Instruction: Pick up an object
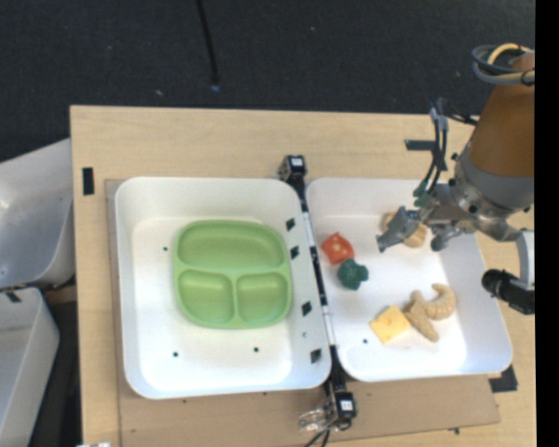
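a grey arm with an orange band is seen reaching in from the right over the right bin [466, 343] on the worktop [214, 128], its pincer [417, 235] lowered with fingers spread apart astride a small tan object [405, 228] near the bin's far side. whether the fingers touch that piece cannot be told, and nothing is shown clamped between them. other candidates lie untouched in the same bin: a red piece [336, 248] and a dark green piece [352, 275] close together near the divider, and a yellow block [389, 325] beside a curved tan piece [431, 309] toward the near edge. a green divided plate [232, 273] is seen alone in the left bin [140, 343]. the task is judged to be in its early stage: an approach has been made, but no object is gripped or lifted. closing on the tan piece and raising it clear is left to be done.
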`<state>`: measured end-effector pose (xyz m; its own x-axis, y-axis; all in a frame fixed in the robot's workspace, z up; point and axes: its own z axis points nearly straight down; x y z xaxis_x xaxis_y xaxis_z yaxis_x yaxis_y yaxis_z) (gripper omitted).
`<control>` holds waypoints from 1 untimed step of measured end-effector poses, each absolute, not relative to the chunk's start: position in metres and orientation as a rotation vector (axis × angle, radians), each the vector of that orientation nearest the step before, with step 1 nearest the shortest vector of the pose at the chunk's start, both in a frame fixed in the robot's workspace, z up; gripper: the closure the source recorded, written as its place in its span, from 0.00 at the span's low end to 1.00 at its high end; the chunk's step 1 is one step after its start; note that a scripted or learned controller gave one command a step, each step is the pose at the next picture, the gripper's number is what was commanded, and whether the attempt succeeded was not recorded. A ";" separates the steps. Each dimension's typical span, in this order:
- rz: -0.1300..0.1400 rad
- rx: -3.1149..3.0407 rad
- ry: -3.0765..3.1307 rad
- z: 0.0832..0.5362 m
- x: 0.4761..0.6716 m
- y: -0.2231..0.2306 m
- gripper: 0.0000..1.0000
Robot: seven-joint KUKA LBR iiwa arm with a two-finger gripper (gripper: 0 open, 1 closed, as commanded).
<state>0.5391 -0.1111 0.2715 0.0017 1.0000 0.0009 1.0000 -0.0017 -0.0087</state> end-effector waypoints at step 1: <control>0.000 -2.222 -2.223 0.276 0.541 -0.111 0.00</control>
